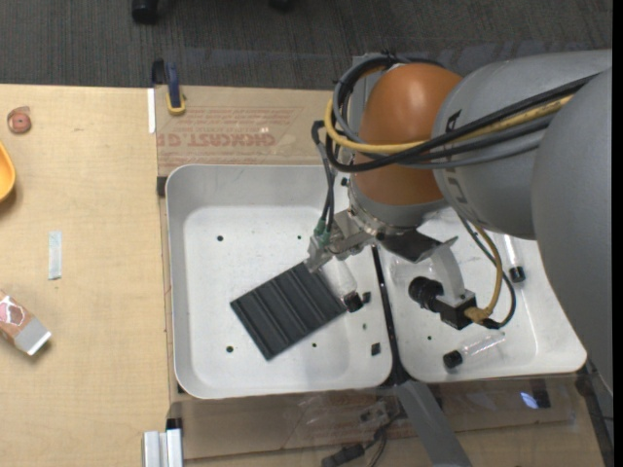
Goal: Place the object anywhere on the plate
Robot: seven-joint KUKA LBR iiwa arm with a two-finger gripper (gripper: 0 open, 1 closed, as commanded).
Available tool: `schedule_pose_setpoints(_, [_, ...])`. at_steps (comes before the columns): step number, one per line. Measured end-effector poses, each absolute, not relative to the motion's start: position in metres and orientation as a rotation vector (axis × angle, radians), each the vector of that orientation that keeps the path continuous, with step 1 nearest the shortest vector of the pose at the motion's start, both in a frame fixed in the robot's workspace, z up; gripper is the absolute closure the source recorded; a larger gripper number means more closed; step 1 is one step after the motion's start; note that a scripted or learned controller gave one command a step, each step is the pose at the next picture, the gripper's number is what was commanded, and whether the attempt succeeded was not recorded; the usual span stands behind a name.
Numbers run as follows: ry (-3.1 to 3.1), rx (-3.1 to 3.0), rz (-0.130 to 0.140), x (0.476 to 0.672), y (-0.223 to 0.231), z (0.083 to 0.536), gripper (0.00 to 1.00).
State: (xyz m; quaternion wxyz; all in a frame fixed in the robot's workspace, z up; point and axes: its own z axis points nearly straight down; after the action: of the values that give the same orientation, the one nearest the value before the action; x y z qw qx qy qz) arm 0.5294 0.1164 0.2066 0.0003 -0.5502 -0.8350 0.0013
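Note:
A dark ribbed rectangular plate (288, 310) lies flat and turned at an angle in the left bin (204, 261). My gripper (334, 264) hangs just over the plate's upper right corner, close to the wall between the two bins. A small greenish-white piece (321, 236) shows at the gripper's left side; I cannot tell if it is a held object or part of the tool. The grey arm with its orange band (404, 134) covers much of the right bin (545, 339).
Small black bits (356, 300) (375, 349) lie near the divider. A clear tube (481, 343) with a black cap (453, 360) rests in the right bin. On the wooden table at left are a grey strip (54, 255) and a block (21, 327). Cardboard (234, 129) lies behind the bins.

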Motion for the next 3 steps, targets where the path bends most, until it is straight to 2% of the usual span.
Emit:
schedule_pose_setpoints(1, [-2.761,-1.495,0.006,0.547,0.104,0.180,1.00])
schedule_pose_setpoints(2, [-2.817,-1.391,0.003,0.545,0.152,0.217,1.00])
schedule_pose_setpoints(3, [-2.885,-1.237,0.006,0.527,0.164,0.186,1.00])
